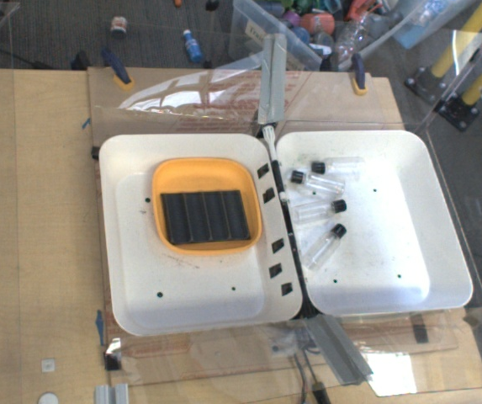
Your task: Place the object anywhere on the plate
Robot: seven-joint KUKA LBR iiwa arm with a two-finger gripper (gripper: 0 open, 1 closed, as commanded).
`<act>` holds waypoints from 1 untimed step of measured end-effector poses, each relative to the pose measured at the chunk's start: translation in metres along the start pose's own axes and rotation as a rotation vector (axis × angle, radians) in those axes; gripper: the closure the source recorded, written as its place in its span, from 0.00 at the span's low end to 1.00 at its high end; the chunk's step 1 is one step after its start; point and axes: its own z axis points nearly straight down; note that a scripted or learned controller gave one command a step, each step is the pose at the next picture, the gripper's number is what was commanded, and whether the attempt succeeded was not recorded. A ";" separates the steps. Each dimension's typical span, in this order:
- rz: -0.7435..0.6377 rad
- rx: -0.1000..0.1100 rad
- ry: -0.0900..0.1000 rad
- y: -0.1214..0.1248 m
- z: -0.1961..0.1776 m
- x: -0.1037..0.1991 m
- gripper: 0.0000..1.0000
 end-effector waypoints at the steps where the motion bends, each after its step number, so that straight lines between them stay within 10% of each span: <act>1: -0.259 -0.001 -0.001 0.000 0.000 0.000 1.00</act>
